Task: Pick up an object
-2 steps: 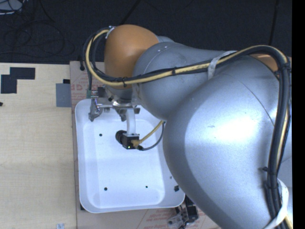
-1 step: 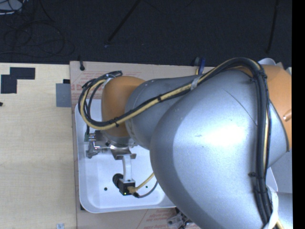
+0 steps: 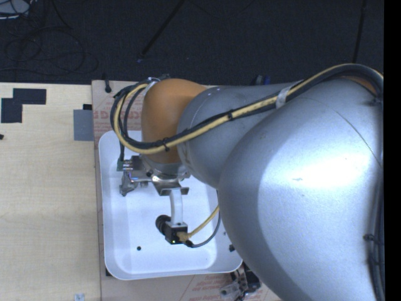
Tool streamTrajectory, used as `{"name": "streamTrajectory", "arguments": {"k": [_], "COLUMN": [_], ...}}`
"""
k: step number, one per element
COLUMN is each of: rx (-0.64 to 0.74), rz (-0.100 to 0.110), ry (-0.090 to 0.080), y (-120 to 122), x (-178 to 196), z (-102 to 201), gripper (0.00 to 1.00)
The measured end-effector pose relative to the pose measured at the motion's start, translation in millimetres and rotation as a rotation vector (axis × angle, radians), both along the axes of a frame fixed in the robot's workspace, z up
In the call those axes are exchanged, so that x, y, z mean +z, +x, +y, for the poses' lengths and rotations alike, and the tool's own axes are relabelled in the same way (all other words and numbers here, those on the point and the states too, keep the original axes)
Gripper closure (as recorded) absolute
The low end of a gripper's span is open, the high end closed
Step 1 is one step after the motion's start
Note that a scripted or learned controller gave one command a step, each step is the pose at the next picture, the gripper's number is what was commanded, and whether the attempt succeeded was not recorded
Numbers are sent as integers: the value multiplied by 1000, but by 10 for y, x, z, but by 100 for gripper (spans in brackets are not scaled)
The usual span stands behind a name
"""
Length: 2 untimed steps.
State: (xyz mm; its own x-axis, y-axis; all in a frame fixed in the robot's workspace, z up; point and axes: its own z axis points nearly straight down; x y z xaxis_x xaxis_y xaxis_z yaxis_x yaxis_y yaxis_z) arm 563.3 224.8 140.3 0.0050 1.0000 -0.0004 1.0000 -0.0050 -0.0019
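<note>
The pale wooden bench (image 3: 44,193) is occupying the left of the frame. It is carrying flat black marks (image 3: 25,100) at the upper left and a grey rectangle (image 3: 82,124) just to their right.

Right of these, a brown board (image 3: 96,187) is lying under a shallow white bin (image 3: 102,205), which is sitting at lower centre-left. The gripper (image 3: 130,182) is hanging over the upper left part of this bin, close to its left wall. Its tips are blurred against the white floor, so whether it is open or closed, or gripping anything, cannot be told.

A small dark speck (image 3: 138,249) is lying on the bin floor, below the gripper and well apart from it. It is too small to identify.

The orange band (image 3: 164,115) is sitting directly above the gripper. The grey arm (image 3: 301,187) is reaching in from the right and covering the right half of the frame.

At the bottom edge, just beyond the bin's lower right corner, a dark cluster (image 3: 243,286) is showing, too blurred to name.
</note>
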Motion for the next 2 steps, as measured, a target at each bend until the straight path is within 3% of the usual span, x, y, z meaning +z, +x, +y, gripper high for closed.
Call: {"name": "streamTrajectory", "arguments": {"k": [1, 2], "rx": [7, 1], "rz": [8, 8], "ry": [-2, -3], "y": [-736, -705], "x": [2, 96], "z": [184, 162], "gripper": [0, 100]}}
